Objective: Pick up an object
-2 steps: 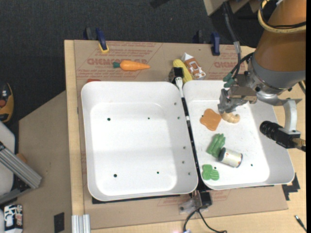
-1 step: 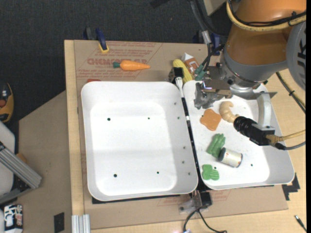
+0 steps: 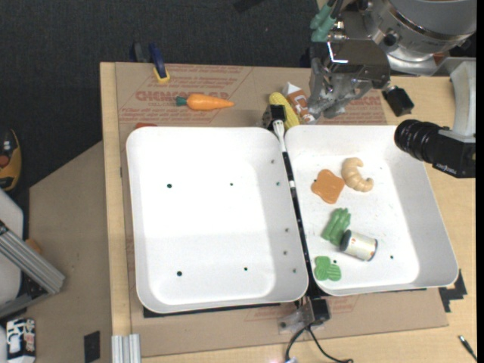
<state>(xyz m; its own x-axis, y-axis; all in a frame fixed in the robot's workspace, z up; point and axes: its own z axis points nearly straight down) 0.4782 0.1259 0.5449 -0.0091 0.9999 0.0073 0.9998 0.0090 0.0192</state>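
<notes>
The right bin (image 3: 423,225) holds several small items: an orange flat piece (image 3: 327,186), a tan croissant-shaped toy (image 3: 356,174), a green leafy toy (image 3: 336,225), a small silver and black can (image 3: 358,246) lying on its side, and a green scrap (image 3: 327,269) near the front rim. My gripper (image 3: 330,100) hangs above the far rim of the right bin, well back from all these items. I see nothing in it.
The left bin (image 3: 204,218) lies beside the right one. Behind the bins on the cardboard lie a toy carrot (image 3: 204,102), a yellow toy (image 3: 280,105) and a blue and yellow clip (image 3: 158,62). A black camera body (image 3: 435,147) overhangs the right bin's far right corner.
</notes>
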